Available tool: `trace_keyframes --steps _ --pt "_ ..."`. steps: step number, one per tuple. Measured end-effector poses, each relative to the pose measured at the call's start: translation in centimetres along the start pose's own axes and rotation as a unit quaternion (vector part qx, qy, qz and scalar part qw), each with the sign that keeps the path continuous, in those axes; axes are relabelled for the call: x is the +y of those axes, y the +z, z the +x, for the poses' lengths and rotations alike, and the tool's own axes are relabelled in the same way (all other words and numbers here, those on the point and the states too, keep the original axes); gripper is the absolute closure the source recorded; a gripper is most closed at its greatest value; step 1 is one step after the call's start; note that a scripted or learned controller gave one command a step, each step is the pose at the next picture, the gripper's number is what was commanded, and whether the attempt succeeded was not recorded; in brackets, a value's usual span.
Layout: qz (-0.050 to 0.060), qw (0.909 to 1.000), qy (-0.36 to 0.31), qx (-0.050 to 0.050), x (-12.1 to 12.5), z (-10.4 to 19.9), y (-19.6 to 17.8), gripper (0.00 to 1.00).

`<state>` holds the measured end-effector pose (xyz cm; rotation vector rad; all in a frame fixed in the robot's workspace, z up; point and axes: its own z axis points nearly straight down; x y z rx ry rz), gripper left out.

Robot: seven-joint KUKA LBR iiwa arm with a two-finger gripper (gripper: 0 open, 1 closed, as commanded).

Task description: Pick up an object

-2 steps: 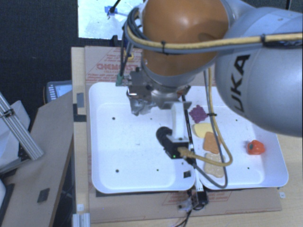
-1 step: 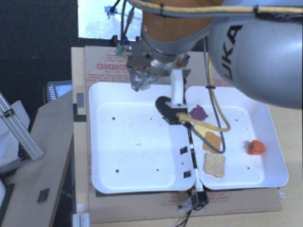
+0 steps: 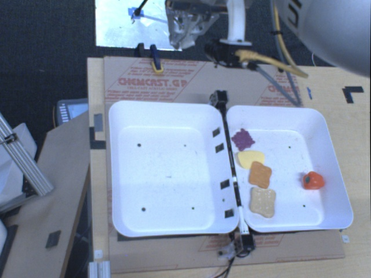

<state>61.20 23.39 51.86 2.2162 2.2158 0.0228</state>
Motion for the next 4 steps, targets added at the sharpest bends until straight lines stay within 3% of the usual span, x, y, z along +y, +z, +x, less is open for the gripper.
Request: trace_keyframes --steps 1,2,3,4 --pt "0.007 1.0 -0.004 -0.001 -7.8 0.1 -2.0 1.0" --pt "0.015 0.9999 0.0 -0.006 -5.5 -1.5 21.4 1.0" --pt "0.017 0.9998 0.004 -0.006 -10.8 -10.4 35.3 1.0" --pt "-0.003 1.0 -0.003 0.001 -6.8 -7.6 17.2 1.0"
